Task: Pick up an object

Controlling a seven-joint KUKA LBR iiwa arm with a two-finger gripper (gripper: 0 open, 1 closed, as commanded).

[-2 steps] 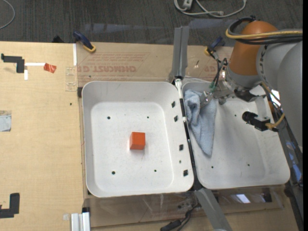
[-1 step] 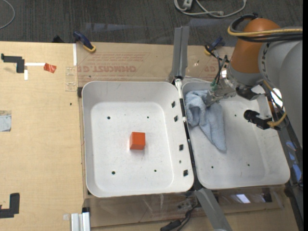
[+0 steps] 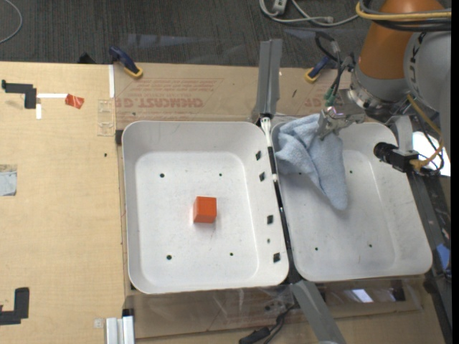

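Across the right bin (image 3: 373,253) lies a pale blue cloth (image 3: 315,160), and it looks to be the thing being picked. One corner is drawn up to a peak at the gripper (image 3: 331,124), which appears to be pinched shut on that fold; the cloth rises to meet the fingertips there, though the contact is small in the view and I would not swear to how firm it is. From that peak the cloth falls away in two directions: a bunched mass toward the wall shared by the two bins, resting against or over it, and a long tapering tail running down toward the near side of the bin. That tail sets the long axis, which runs roughly from the far left corner of the right bin toward its middle, narrow end pointing at the viewer's side.

As a judgement, the task is partway: the grasp seems made and a lift begun, but most of the cloth rests on the bin floor, so it is not yet clear of the bin. What is left is raising it until the tail hangs free.

Just beside it, the left bin (image 3: 143,264) holds a small orange block (image 3: 205,209) near its centre, well apart from the gripper. The grey arm (image 3: 401,27) with its orange band reaches in from the right.
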